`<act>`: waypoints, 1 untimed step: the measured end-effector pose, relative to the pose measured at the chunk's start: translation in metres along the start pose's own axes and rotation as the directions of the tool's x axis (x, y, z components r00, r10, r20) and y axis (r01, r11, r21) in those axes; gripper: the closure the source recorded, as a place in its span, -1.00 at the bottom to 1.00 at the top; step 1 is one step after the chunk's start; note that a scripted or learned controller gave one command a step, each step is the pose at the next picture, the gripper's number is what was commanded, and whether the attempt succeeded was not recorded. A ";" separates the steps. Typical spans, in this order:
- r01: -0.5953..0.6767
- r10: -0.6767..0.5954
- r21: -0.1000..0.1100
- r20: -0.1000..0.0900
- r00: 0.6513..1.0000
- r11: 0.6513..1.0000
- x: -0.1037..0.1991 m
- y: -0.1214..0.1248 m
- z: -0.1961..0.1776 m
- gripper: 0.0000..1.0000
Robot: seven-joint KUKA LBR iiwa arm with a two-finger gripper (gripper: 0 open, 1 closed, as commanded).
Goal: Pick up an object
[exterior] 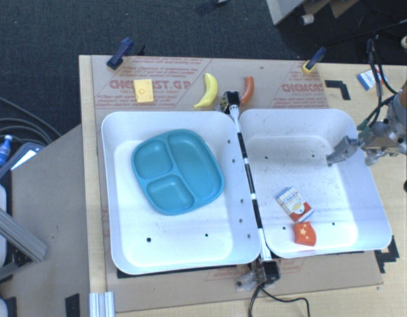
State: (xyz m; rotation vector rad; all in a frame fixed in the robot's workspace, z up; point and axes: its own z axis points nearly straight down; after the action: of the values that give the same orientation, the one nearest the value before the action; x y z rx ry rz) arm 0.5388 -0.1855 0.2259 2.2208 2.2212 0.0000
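The gripper (pixel 345 150) hovers over the right bin's (pixel 322 121) upper right area, reaching in from the right edge; whether it is open or closed cannot be told. Nothing is visibly held in it. A small white-and-orange carton (pixel 294 203) lies well apart from it, toward the bin's near side, with a red packet (pixel 305 234) just below. The left bin (pixel 117 177) holds a blue divided tray (pixel 177 172) (three compartments). A banana (pixel 207 91) rests on the desk (pixel 170 78) behind the bins.
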 end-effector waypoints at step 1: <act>0.001 -0.001 -0.003 -0.002 1.000 1.000 0.055 -0.028 0.139 -1.00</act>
State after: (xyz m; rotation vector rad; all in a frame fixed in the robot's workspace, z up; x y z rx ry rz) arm 0.5107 -0.1306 0.0872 2.2189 2.2222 0.0049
